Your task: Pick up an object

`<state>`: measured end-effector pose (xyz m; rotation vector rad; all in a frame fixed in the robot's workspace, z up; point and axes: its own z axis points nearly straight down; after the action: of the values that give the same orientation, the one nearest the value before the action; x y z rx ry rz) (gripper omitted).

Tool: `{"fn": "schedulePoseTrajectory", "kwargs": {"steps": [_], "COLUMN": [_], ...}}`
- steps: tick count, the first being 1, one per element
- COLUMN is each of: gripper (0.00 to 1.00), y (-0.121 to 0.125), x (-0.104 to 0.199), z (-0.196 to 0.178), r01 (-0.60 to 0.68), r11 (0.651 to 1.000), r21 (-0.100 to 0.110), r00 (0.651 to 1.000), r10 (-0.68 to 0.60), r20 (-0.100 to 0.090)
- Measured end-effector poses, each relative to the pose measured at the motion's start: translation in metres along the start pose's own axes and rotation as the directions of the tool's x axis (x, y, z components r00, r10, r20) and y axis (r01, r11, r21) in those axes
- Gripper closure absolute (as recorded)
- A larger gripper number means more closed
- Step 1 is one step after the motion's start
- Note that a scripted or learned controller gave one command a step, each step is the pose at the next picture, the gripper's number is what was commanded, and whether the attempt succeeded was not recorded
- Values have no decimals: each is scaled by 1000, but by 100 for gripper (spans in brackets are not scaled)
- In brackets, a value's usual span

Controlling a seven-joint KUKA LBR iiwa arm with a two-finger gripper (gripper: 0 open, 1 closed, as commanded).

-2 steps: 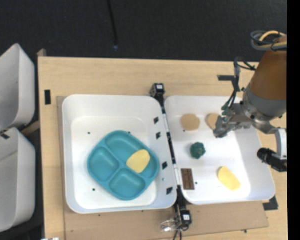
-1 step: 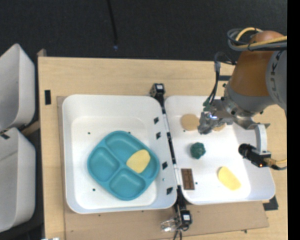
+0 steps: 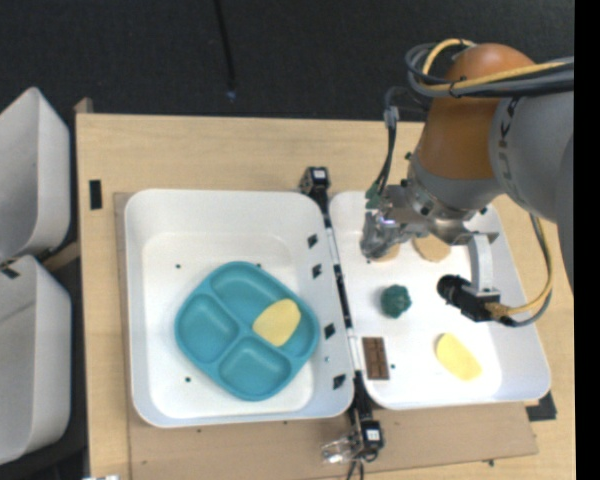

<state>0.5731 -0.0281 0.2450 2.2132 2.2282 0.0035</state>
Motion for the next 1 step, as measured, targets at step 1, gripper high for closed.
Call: {"fn": "schedulePoseTrajectory", "kwargs": {"steps": [1], "gripper": [100], "y": [26], "x": [57], "z": [-4], "r01": [1], "r11": [1000], "r21": [-1], "r00": [1000], "r10": [-1], "r20": [-1]}}
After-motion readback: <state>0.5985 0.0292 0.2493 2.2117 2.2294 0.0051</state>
